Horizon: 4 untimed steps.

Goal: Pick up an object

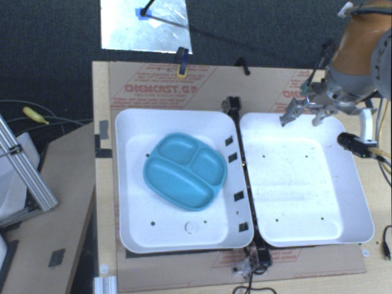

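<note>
In the left bin (128,225) lies the one thing I could take: a blue divided plate (185,170), flat on the bin floor and turned at an angle to the walls. It has three compartments, one long one along its near side and two smaller ones on its far side. It sits roughly in the middle of that bin, a little toward the far half, clear of every wall. Near the front edge of the same bin, just below the plate, a faint round mark (192,227) shows on the white floor; I cannot tell what it is.

Between the two bins runs a dark strip (239,164) with black clips along the shared edge.

The right bin (352,222) shows bare white floor with a few small dark dots.

My claw (304,113) hangs over the far edge of the right bin, near its far right corner, well apart from the plate. Its two fingers (290,114) are spread with a plain gap between them, and nothing sits in that gap. Above it is my orange band (358,38) and the grey wrist, coming in from the right.

Both bins rest on a brown board (159,87) with red lettering. Beyond its far edge, a shiny sheet (144,17) lies on the dark carpet.
</note>
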Tool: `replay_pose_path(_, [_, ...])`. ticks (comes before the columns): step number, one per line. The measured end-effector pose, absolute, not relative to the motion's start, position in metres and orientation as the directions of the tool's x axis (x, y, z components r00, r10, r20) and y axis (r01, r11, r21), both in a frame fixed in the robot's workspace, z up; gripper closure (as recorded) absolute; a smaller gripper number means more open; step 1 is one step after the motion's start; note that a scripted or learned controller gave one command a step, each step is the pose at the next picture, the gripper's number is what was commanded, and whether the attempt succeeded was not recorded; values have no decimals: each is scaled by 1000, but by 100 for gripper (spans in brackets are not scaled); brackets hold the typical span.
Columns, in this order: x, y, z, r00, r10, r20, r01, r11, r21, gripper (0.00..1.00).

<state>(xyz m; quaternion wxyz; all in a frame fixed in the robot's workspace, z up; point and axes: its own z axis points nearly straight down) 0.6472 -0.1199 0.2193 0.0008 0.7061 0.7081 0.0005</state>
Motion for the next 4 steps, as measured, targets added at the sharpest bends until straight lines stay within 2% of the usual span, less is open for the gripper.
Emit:
replay_pose_path(1, [580,-37,182,-10,1000,4,1000,10,-7,0])
replay_pose_path(2, [537,51,243,-13,1000,5,1000,13,5,0])
replay_pose_path(3, [539,45,251,-5,1000,1,1000,5,5,100])
replay_pose_path(4, [539,45,250,-3,1000,1,1000,3,4,0])
